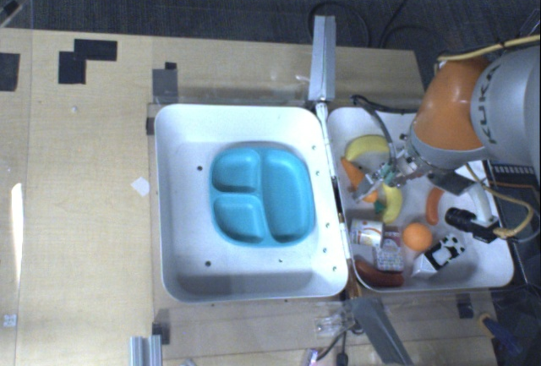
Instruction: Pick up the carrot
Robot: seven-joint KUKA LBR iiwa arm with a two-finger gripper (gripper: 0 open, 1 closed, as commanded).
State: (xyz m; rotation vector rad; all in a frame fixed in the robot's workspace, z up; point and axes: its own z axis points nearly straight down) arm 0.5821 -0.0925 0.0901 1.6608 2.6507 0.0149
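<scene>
Camera view: arm (pixel 473 102) reaches in from 3 o'clock over the right bin (pixel 504 271). Gripper (pixel 385 178) low among the clutter, just beside a yellow banana (pixel 365 148) at its 11 o'clock. Carrot (pixel 352 173), small orange piece, sits near the bin's left wall, at 9 o'clock of the gripper, close by. Can't tell whether the pincer is spread or closed. Left bin (pixel 177 271) holds a blue tray (pixel 258 191). Step, judged: final approach. Next: centre over carrot, avoid banana.
</scene>
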